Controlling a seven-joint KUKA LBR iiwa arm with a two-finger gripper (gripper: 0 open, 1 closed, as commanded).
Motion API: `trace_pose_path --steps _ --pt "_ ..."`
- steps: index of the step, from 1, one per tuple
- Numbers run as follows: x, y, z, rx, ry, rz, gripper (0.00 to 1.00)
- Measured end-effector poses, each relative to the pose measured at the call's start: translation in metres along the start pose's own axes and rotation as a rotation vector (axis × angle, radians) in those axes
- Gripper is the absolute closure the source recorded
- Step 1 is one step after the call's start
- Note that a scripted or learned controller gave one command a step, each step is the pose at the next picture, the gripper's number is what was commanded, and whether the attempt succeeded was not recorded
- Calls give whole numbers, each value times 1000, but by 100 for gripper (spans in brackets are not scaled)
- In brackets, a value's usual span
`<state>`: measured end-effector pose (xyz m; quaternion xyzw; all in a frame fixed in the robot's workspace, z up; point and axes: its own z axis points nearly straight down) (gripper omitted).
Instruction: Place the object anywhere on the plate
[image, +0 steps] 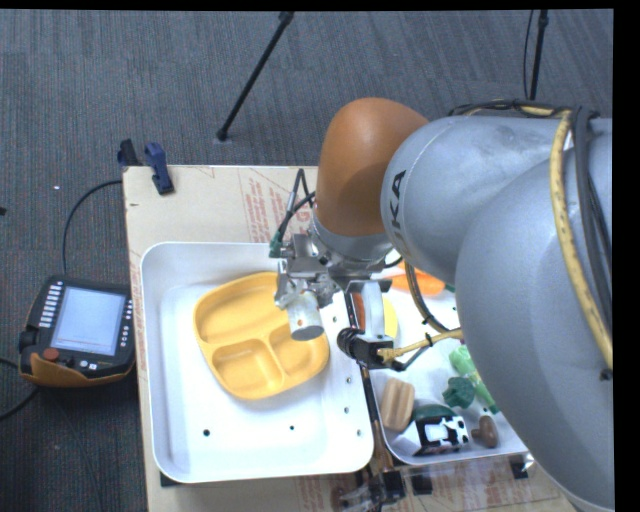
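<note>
A yellow plate (250, 350) with three compartments lies in the left white bin (170, 400), toward its upper right. My gripper (303, 312) hangs over the plate's right rim, next to the large upper compartment. The grey arm and its orange band cover the gripper from above, so what is under it is hidden. I cannot make out any object in its grasp.
The right bin (400, 450) holds a tan bread-like piece (397, 402), a green item (468, 380), a black-and-white item (440, 432), a small brown item (486, 430) and an orange item (425, 283). A teach pendant (80, 330) lies left of the bench.
</note>
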<state>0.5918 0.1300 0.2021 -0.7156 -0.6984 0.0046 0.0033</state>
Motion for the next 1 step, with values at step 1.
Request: trace_pose_path --steps 1 --pt "0 0 -1 -1 0 0 0"
